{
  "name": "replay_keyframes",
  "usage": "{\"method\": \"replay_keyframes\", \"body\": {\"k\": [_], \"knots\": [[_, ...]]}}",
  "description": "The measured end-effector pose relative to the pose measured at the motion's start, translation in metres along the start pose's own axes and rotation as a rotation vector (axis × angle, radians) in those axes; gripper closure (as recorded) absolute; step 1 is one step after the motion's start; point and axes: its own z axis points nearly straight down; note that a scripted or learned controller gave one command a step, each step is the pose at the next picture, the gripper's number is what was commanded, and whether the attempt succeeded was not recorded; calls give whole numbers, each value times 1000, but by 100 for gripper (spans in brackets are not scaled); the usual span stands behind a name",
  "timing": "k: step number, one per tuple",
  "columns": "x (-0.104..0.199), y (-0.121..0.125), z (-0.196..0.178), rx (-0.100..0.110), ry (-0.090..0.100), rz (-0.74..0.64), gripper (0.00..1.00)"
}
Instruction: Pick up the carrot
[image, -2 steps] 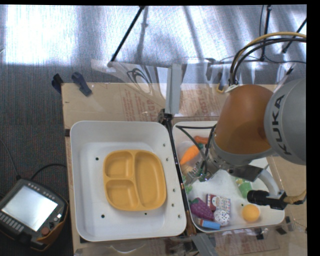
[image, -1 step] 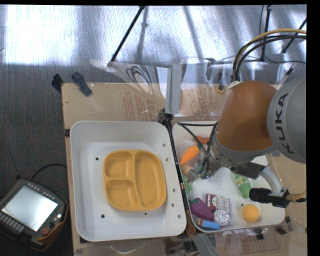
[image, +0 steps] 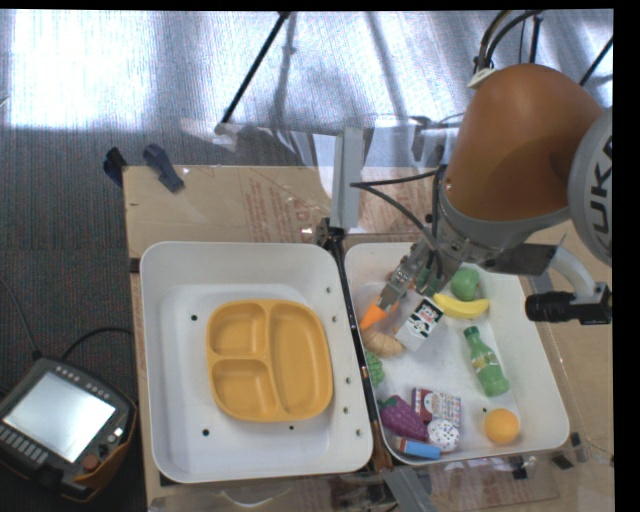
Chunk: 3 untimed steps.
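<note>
Overhead, counter (image: 240, 205): a tan board carrying two shallow white bins set side by side, their inner edges touching along the middle.
Arm (image: 520, 140): grey, with a big orange dome above the wrist, reaching in from the right and hanging over the top of the right bin.
Left bin (image: 180, 290): holds one yellow divided tray (image: 268, 360), three compartments, lying flat near the bin's centre.
Right bin (image: 535, 395): crowded with small toy foods from its upper left corner down to its lower edge.
Gripper (image: 392, 293): tilted down and to the left, its tip low over the upper left part of the right bin, just above the carrot.
Fingers: dark and close-set at the tip; whether they are apart or together cannot be told at this size, and nothing is seen between them.
Carrot (image: 373, 316): orange, lying against the right bin's left wall, directly below the gripper tip, just above a tan potato-like piece (image: 383, 343).
Milk carton (image: 421, 323): white, tilted, just right of the carrot.
Banana (image: 462, 306): yellow, right of the carton, with a green round fruit (image: 465, 283) above it.
Green bottle (image: 486, 362): lying slantwise toward the right side.
Orange (image: 501, 426): near the lower right corner.
Purple eggplant (image: 401, 416): along the lower left.
</note>
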Motion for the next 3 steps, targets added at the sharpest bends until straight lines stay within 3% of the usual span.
{"method": "replay_keyframes", "body": {"k": [1, 2, 3], "knots": [[16, 5, 48, 7, 7, -180, 100], [42, -39, -95, -8, -8, -194, 100], [74, -8, -49, 3, 5, -570, 100]]}}
